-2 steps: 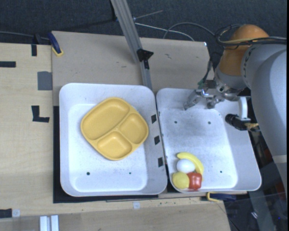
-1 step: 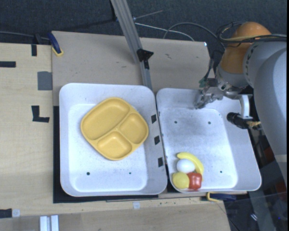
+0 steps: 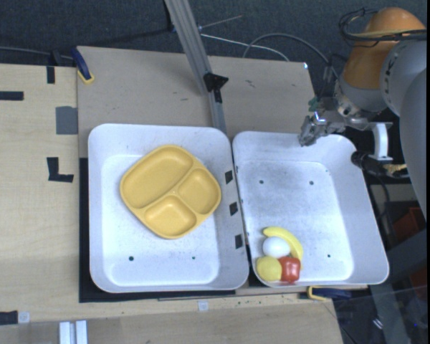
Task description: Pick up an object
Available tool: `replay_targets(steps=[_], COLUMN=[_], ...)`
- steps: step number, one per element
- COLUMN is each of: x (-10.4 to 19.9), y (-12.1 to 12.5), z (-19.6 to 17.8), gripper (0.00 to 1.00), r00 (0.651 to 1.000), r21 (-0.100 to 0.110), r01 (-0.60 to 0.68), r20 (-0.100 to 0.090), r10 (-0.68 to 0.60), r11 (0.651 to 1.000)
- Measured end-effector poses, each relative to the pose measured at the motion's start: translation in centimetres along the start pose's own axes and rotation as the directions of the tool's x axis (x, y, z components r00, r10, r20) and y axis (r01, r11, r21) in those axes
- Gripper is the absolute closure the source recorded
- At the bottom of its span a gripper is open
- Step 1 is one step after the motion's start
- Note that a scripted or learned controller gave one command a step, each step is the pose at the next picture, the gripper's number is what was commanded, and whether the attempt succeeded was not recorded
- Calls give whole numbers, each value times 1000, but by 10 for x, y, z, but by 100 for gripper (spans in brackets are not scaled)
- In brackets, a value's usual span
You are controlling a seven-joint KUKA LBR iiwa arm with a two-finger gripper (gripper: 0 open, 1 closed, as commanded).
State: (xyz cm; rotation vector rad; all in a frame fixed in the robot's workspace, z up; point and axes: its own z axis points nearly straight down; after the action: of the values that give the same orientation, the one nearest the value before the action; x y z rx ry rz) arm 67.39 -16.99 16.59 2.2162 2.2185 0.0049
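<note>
Your pincer (image 3: 309, 132) sits over the far right corner of the right bin (image 3: 358, 213), just above its rim. It's small and dark against the white, so you can't tell from this angle how it stands, and nothing is visible in it. The grey arm (image 3: 408, 70) with the orange band (image 3: 376, 45) comes in from the right edge behind it.

The things you could pick are all bunched in the near left corner of the right bin, well apart from the pincer:
- a banana (image 3: 287, 238), yellow, curved, arching over the top and right of the pile
- a white ball (image 3: 275, 247), round and smooth, tucked under the banana's curve and touching it
- a yellow fruit (image 3: 268, 268), rounded and lemon-like, right against the bin's near wall
- a small red item (image 3: 291, 269), blocky, touching the yellow fruit on its right; too small to tell what it is

The rest of that bin floor is bare white with dark specks.

The left bin (image 3: 100, 213) holds a yellow divided plate (image 3: 170, 190) with three compartments, lying flat and rotated at an angle, toward the far half of the bin. The two bins touch side by side on the counter (image 3: 29, 213).
</note>
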Motion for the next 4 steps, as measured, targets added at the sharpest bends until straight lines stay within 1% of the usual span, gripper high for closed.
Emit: replay_targets(steps=[1,2,3,4], x=[-2,-2,47,101], y=[-2,0,-20,-32], z=[-64,-116,-118,-98], gripper=[100,100,100,100], r00=[1000,1000,1000,1000], r21=[1,1,7,10], r01=[0,1,4,5], r20=[0,-1,-3,-3], r10=[0,-1,-4,-5], r11=[1000,1000,1000,1000])
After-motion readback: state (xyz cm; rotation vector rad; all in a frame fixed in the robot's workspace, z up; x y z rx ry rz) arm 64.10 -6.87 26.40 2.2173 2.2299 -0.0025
